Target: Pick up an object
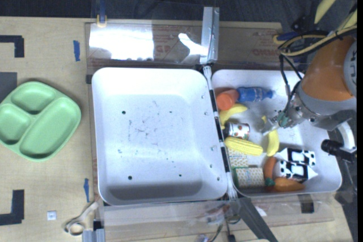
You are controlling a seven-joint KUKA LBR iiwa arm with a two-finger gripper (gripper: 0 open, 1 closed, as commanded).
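One gripper (282,118) hangs over the right bin (332,175), near a banana (272,142).

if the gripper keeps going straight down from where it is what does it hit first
Probably the yellow banana or the bare floor of the right bin beside it; the gripper hangs just above them, though depth is hard to judge.

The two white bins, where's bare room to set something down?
The left bin has bare floor wall to wall. In the right bin, items crowd the divider side: blue bottle, corn cob, black-and-white box. The arm covers its right part.
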